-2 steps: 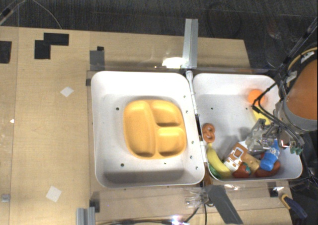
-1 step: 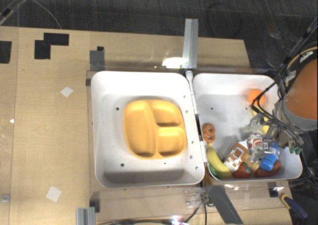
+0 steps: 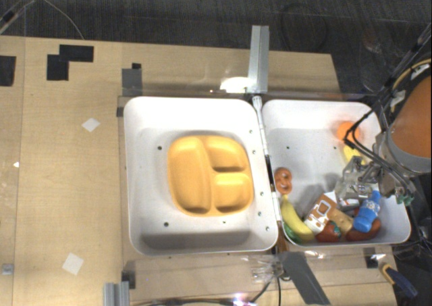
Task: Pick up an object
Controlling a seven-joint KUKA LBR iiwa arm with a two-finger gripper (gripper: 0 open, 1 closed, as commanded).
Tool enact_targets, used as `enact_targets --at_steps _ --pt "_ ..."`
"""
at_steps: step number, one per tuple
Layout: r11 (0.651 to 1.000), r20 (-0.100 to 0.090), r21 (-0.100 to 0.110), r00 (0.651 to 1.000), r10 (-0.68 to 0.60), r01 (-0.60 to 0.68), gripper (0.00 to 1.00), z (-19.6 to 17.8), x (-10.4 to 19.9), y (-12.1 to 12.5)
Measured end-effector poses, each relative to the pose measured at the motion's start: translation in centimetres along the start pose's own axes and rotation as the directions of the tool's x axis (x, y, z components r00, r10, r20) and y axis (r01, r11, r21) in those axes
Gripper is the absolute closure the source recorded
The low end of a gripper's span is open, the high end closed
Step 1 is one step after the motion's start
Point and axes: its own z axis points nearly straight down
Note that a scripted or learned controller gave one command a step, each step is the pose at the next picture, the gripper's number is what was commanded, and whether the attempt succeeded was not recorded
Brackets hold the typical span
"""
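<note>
Seen from above at a slant, a pale wooden bench (image 3: pixel 61 183) carries two shallow white bins side by side. The left bin (image 3: pixel 145 163) holds a yellow divided tray (image 3: pixel 209 175) lying flat near its middle, with one long compartment on the left and two smaller ones on the right.

The right bin (image 3: pixel 304 129) holds a cluster of small toys gathered toward its near edge and near right corner. A yellow banana (image 3: pixel 295 220) lies along the near left side, close to the wall shared with the other bin. Just above it sits a small pretzel-shaped piece (image 3: pixel 283 179), orange and brown. Beside the banana is a small printed carton (image 3: pixel 322 213), tilted, touching a dark red rounded item (image 3: pixel 331 233) at the near edge. A blue bottle-like toy (image 3: pixel 368 214) rests near the near right corner, against a red piece beneath it. An orange ball-like item (image 3: pixel 346 129) lies by the right wall, farther back, with a yellow piece (image 3: pixel 352 155) just below it.

The grey arm with its orange band (image 3: pixel 413 122) reaches in from the right. Its gripper (image 3: pixel 354 190) hangs low over the right part of the right bin, just above the carton and beside the blue toy. Its metal fingers blur into the clutter, so I cannot tell whether they are apart or closed, or gripping anything
</note>
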Motion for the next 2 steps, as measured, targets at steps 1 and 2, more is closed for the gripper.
enact_targets --at_steps 1,2 --pt "1.000 -0.001 0.000 1.000 -0.001 0.001 0.00 0.0 0.0 0.0" --pt "0.960 0.015 -0.001 0.960 0.280 -0.280 0.00 6.4 -2.6 1.3"
